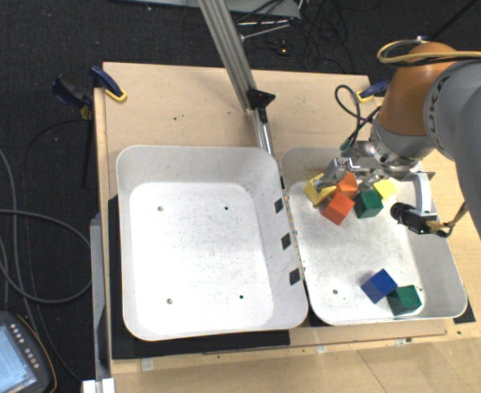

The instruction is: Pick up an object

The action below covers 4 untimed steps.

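Red block (pixel 336 209), green (pixel 369 203) and yellow (pixel 319 191) blocks cluster at the right bin's far end; blue (pixel 378 285) and dark green (pixel 404 300) cubes touch near its front.

Gripper (pixel 344 173) fingers hidden among block cluster (pixel 348 196), grip unclear. Arm (pixel 437 97) cut off at right edge. Tablet (pixel 2 359) cropped at bottom-left corner.

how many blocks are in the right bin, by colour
yellow: 2, one at the cluster's left, one at its right
orange: 1, partly under the gripper
red-orange: 1
green: 2, one in the cluster, one near the front
blue: 1
total: 7
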Tool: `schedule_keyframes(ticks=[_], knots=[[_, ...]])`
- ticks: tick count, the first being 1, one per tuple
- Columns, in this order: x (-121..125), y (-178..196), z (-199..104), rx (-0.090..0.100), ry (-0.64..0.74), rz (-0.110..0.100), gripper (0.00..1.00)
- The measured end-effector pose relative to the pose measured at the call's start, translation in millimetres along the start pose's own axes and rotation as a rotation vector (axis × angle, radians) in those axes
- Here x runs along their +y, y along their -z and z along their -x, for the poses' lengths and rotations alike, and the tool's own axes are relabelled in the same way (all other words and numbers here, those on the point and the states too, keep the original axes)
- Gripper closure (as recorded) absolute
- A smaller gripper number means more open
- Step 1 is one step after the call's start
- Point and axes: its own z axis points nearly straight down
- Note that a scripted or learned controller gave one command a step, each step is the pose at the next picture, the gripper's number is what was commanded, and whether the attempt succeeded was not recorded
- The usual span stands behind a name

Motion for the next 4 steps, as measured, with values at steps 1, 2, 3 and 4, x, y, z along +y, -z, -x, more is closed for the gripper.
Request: schedule_keyframes(ticks=[1,2,3,4], knots=[[6,-1,1,-0.004,0.001,0.020,0.00],[7,9,0,-0.003,0.001,0.025,1.00],[6,73,-1,0.000,0.002,0.004,1.00],[7,78,-1,0.001,0.002,0.000,1.00]])
